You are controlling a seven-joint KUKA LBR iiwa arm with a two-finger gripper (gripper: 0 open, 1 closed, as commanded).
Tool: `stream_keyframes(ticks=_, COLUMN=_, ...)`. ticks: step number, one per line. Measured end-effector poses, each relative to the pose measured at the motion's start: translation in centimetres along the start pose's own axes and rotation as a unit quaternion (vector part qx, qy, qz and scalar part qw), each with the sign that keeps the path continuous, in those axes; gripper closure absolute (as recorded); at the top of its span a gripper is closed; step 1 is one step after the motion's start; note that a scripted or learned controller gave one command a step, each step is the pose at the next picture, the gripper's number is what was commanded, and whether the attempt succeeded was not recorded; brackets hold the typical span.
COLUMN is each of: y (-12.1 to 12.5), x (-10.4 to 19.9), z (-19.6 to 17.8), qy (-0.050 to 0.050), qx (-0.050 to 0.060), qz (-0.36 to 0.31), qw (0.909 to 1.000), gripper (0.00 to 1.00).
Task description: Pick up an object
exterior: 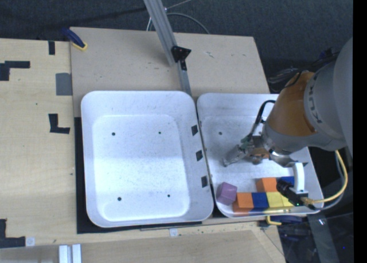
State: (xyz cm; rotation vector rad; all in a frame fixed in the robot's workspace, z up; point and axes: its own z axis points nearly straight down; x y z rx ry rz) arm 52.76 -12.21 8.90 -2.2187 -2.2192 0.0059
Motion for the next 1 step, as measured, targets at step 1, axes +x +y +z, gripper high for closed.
stream_keyframes(ticks=1, y=-4.34, x=1.32, z=-0.20, qy=0.001, qx=0.001, qz=0.000, qw=1.0000, gripper=0.00)
